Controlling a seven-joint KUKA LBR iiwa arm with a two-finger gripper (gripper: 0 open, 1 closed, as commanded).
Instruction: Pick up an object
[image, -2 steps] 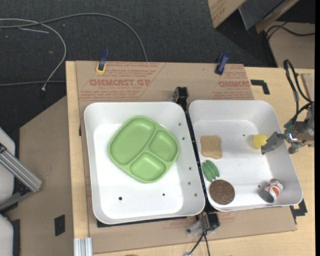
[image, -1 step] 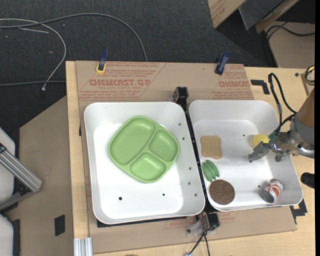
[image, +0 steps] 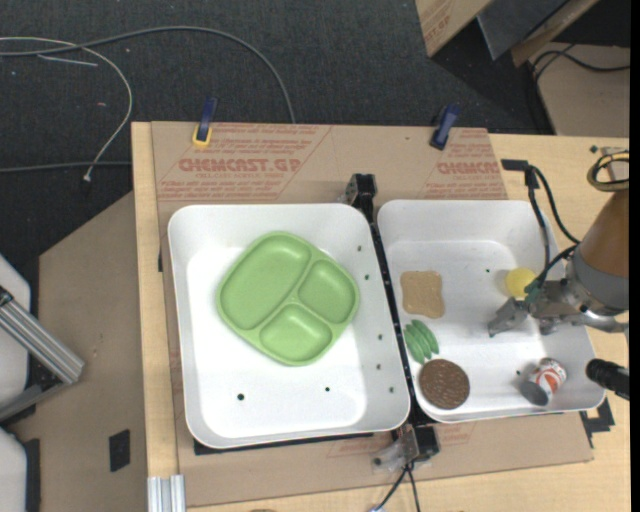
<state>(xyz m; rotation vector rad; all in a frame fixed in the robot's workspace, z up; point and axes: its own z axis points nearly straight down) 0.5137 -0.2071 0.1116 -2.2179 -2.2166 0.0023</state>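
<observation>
Left white bin: I count one thing here, a green three-compartment plastic plate, lying centre-left of the frame, untouched.
Right white bin: I count five loose things: one tan square slice like toast, one green leafy toy piece, one round brown disc like a cookie, one small yellow object, one small orange-and-white object at lower right.
Two-finger gripper: low over the right bin at the right of the frame, just below the yellow object; I see its grey fingers spread apart with nothing between them.
Progress: I judge nothing is lifted; choosing, closing and raising all remain.
</observation>
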